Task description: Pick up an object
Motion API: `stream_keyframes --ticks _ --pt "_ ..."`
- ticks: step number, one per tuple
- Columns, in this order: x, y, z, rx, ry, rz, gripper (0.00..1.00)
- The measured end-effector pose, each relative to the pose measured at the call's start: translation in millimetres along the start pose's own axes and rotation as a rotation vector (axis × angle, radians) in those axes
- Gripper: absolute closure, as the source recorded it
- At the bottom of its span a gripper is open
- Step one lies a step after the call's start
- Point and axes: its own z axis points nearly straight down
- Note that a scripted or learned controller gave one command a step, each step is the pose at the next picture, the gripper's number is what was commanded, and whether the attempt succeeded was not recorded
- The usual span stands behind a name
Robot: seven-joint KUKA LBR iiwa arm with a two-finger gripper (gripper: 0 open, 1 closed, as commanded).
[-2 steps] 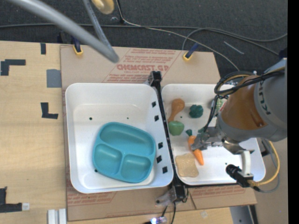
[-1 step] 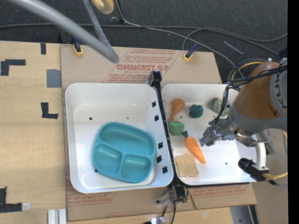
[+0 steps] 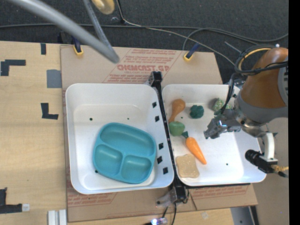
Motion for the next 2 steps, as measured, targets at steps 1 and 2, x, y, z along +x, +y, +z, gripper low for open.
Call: stream_keyframes --ticks 1,2 --pt "0 1 -53 -0.002 -0.001 0.000 1.00" --pt "56 14 -53 0.003 0.002 -0.005 1.00"
